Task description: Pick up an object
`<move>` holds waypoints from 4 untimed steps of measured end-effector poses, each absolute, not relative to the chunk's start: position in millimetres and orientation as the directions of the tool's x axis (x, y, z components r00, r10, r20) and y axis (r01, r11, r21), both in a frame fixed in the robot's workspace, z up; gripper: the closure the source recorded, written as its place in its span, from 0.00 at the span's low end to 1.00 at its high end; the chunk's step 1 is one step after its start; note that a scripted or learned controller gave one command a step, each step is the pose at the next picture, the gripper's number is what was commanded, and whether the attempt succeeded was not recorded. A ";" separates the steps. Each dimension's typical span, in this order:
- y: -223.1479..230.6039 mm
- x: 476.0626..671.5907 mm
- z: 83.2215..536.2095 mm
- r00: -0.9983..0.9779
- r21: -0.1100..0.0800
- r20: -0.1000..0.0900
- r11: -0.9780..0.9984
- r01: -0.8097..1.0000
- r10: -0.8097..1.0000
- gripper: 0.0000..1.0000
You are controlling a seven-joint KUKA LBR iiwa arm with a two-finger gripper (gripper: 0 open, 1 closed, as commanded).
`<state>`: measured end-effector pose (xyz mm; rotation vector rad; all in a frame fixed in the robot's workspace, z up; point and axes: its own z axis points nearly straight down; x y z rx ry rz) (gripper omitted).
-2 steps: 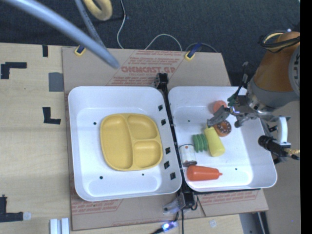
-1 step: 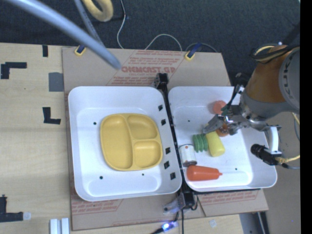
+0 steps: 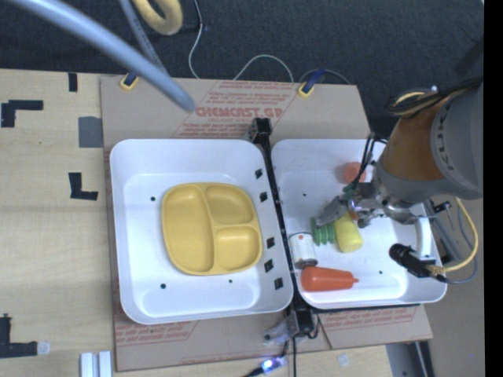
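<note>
**Arm low over the right bin, gripper among the toy food**

The left bin carries a yellow divided plate with three compartments, lying near its middle. The right bin sits flush against it along a black centre seam. The grey arm, orange band showing above the wrist, reaches in from the right and down into the right bin. Its gripper sits just above a yellow corn cob with green husk; whether its fingers are spread or closed, and whether they grasp anything, cannot be told from here. An orange carrot lies near the bin's front wall, apart from the gripper. A small white cylinder rests by the seam. A small orange-red object peeks out behind the wrist.
</note>
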<state>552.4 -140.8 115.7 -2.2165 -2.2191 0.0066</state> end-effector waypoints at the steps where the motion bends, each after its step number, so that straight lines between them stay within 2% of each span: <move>1: -140.1 552.6 84.0 -0.001 -0.001 0.000 0.001 1.000 1.000 0.00; 2: -138.8 553.0 95.7 -0.003 -0.001 0.002 0.003 1.000 1.000 1.00; 4: -148.4 558.9 203.1 -0.002 0.004 -0.001 0.002 1.000 1.000 1.00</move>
